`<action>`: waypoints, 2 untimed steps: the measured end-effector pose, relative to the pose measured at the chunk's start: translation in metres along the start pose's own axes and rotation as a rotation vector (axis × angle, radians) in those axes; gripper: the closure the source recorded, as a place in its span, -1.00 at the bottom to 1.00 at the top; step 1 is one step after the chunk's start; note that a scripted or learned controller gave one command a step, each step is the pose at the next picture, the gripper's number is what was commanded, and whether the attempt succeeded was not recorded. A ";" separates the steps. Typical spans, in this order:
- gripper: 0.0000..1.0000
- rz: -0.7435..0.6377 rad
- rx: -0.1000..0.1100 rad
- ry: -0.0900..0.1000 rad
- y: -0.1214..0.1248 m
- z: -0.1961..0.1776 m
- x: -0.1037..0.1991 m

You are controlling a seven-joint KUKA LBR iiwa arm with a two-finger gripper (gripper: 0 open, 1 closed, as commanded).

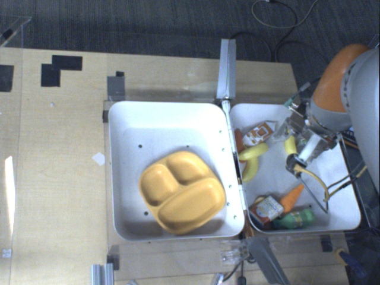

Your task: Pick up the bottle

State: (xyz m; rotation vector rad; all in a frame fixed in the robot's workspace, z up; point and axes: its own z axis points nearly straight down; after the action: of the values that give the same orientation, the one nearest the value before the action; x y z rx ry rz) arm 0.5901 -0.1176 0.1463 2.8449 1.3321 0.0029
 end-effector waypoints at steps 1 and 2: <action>-1.00 0.059 0.001 -0.001 -0.039 -0.037 0.062; -1.00 0.310 0.000 0.000 -0.001 0.038 0.019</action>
State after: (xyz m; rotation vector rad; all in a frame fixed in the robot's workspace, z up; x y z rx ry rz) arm 0.6017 -0.1028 0.1085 3.0170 0.8775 0.0032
